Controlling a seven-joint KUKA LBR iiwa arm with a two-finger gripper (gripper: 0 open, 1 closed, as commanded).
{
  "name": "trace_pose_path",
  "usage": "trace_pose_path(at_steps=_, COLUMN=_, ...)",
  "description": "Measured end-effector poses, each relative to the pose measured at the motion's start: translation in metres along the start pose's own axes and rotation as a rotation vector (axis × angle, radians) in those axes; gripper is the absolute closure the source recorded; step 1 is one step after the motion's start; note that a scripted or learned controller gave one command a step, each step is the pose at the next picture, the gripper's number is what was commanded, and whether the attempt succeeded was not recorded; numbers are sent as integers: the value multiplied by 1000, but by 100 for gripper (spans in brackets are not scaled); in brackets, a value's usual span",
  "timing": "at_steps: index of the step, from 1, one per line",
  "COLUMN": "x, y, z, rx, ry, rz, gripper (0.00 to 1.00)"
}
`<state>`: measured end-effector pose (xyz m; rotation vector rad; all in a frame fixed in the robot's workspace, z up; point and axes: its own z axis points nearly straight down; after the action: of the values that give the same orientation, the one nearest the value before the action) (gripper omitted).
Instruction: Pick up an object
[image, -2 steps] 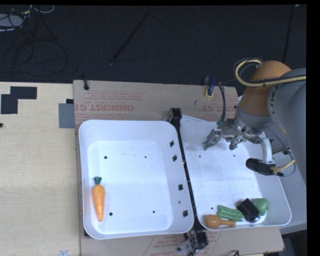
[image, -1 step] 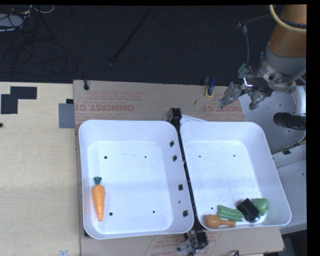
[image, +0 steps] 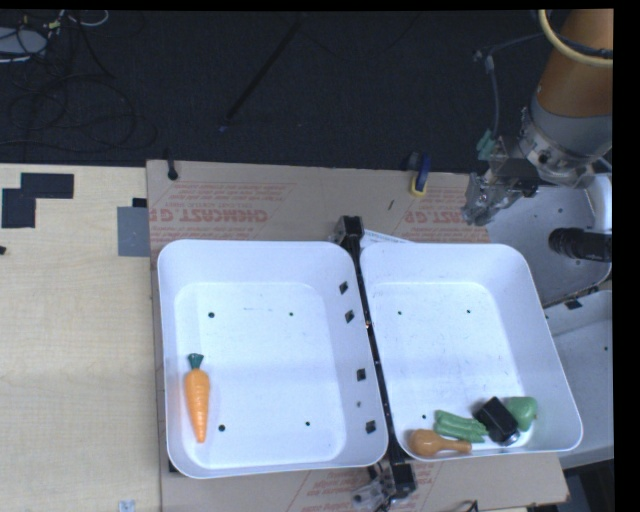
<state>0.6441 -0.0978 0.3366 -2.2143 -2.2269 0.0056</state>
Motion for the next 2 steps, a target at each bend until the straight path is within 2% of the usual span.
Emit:
trace_pose_path(at_steps=1, x=49, y=0, z=-9, rx=-2, ry=2, rz=2, gripper=100)
trace_pose_path(at_steps=2, x=100, y=0, z=26, rx=3, ry=3, rz=1, gripper=100)
